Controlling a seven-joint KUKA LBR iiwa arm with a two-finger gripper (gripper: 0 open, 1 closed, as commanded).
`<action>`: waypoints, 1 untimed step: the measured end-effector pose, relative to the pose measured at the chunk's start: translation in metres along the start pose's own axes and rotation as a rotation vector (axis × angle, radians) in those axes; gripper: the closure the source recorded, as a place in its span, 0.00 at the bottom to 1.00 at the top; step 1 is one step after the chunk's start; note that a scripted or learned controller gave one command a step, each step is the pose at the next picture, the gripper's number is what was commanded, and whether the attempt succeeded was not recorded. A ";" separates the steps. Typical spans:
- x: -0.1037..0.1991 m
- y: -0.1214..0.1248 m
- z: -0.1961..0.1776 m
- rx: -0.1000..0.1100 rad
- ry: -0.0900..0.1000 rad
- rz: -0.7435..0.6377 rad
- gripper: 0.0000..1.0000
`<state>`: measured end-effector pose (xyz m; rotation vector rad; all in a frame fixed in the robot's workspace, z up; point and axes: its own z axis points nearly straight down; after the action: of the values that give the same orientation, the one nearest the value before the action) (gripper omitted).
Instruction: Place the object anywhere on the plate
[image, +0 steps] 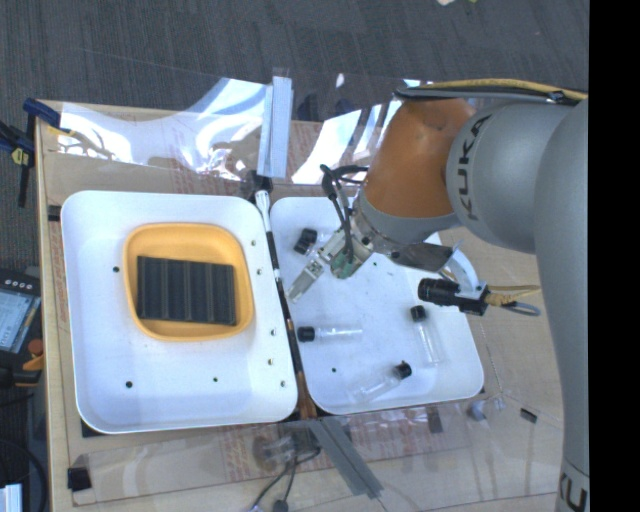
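Over on the left, the left bin (85, 330) is sitting square on the bench (180, 455), and a yellow plate (140, 250) is lying inside it, toward the upper middle. A dark ribbed slab (187, 288) is covering the plate's centre.

Moving across the seam between the bins, the right bin (460, 375) is holding a scatter of small clear vials with black caps. One vial (328, 332) is lying flat near the bin's left wall, cap pointing left. Another vial (382, 381) is resting lower down toward the front edge, cap at its right end. A third vial (424, 334) is lying more upright in the picture, right of centre, cap at the top. A small black piece (305, 240) is sitting in the bin's upper left corner.

Above all this, the gripper (302, 282) is hanging over the upper left part of the right bin, slanting down toward the dividing wall. Its tip is looking pale and narrow, and whether it is gripping anything is impossible to tell from this angle.

Further right, a black cylinder (447, 293) is jutting out over the bin's right side, and the arm (500, 160) is sweeping in big and grey, orange band (415, 165) glowing just above the wrist.
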<state>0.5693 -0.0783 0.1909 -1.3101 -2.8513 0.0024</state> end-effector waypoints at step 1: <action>0.035 -0.011 -0.005 0.000 0.000 -0.297 0.00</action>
<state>0.5381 -0.0589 0.1960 -0.8736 -3.0141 0.0011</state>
